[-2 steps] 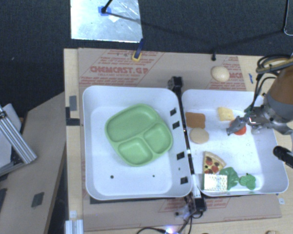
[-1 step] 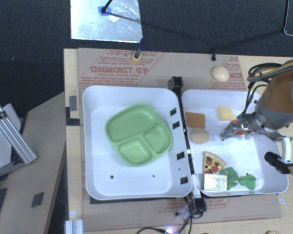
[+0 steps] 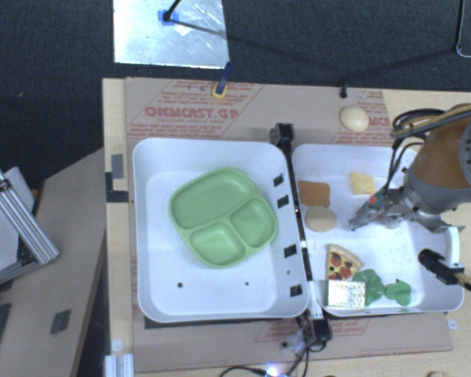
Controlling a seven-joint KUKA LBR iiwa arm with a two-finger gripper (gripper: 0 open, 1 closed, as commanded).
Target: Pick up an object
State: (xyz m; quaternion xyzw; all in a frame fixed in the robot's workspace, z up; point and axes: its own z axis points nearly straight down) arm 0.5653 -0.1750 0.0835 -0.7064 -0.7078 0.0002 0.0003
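The right white bin (image 3: 432,303) holds several toy foods: a brown toast square (image 3: 314,192), a pale round piece (image 3: 322,221), a yellow cheese piece (image 3: 363,183), a pizza slice (image 3: 342,262), a speckled cracker (image 3: 346,294) and green lettuce (image 3: 386,287). My gripper (image 3: 361,217) sits low in the middle of this bin, pointing left. Its tip is a short way right of the pale round piece and below the cheese. Nothing shows in its grasp.
The left bin (image 3: 153,289) holds a green divided plate (image 3: 223,217). A cream egg-shaped object (image 3: 354,118) lies on the bench behind the right bin. The arm (image 3: 447,167) covers the bin's right side, and a black part (image 3: 439,267) hangs over its right rim.
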